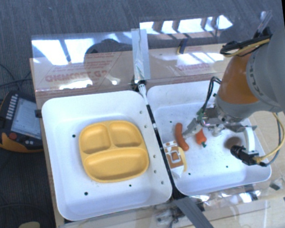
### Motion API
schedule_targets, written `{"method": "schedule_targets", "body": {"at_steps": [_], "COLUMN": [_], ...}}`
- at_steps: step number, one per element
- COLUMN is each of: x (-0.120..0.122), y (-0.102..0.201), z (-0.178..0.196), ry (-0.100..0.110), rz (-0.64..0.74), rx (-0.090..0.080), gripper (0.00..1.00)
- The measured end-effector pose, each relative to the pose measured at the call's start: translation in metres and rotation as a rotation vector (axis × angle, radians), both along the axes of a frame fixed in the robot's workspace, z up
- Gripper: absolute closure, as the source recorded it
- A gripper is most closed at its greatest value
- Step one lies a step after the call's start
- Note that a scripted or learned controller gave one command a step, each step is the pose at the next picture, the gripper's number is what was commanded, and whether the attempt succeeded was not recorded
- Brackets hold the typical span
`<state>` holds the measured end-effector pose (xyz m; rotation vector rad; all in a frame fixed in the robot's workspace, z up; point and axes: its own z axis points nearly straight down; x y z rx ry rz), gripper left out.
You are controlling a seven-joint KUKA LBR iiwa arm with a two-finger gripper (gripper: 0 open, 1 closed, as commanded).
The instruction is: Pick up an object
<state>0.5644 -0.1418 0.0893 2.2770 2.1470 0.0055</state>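
partly hidden under the gripper [201,129], a small orange-red piece [201,137]

The counter [90,73], brown along its far edge, carries two shallow white bins side by side and touching, the left bin [69,193] and the right bin [213,177], with clear sheets [91,44] standing behind them.

Red mirrored lettering on the clear panel [82,74] behind the left bin and on the neighbouring panel [193,63]; neither is legible.
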Motion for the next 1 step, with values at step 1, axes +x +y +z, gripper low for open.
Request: {"method": "schedule_targets", "body": {"at_steps": [1], "x": [0.0010], "y": [0.0007], "z": [0.0099], "ry": [-0.002], "rz": [0.000], "rx": [0.002], "gripper": [1.00]}}
